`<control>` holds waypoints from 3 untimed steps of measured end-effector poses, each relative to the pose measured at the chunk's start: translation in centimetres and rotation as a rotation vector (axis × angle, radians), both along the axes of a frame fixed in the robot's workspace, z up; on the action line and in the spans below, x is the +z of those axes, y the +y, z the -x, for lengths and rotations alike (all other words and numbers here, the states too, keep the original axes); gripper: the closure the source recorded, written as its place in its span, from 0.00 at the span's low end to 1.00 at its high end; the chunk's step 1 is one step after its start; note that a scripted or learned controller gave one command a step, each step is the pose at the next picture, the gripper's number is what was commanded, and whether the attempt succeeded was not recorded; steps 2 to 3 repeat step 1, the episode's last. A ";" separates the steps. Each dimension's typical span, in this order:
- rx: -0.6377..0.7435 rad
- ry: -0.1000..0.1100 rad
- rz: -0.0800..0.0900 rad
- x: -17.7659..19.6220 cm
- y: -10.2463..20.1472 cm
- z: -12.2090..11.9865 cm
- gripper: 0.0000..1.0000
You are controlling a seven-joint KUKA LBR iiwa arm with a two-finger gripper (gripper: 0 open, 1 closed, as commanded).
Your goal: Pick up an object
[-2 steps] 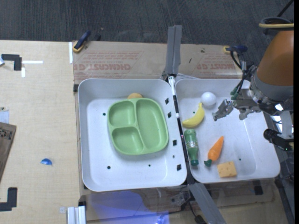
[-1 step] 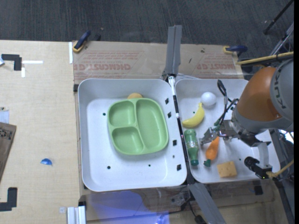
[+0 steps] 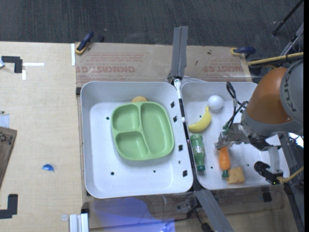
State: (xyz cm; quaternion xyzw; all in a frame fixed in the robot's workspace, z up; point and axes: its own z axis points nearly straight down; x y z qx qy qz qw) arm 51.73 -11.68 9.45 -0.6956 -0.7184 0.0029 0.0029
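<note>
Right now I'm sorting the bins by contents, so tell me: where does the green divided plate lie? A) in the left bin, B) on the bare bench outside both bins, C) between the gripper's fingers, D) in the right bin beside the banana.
A: the green divided plate lies flat in the left bin, while the banana lies in the right bin near the gripper.

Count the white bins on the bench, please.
2: the left bin holds a green divided plate; the right bin holds small items under the gripper.
</note>
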 end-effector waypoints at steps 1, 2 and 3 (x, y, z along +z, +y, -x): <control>-0.079 -0.002 0.001 9.3 3.1 -3.1 1.00; -0.079 -0.002 0.001 9.3 3.1 -3.1 1.00; -0.079 -0.002 0.001 9.3 3.1 -3.1 1.00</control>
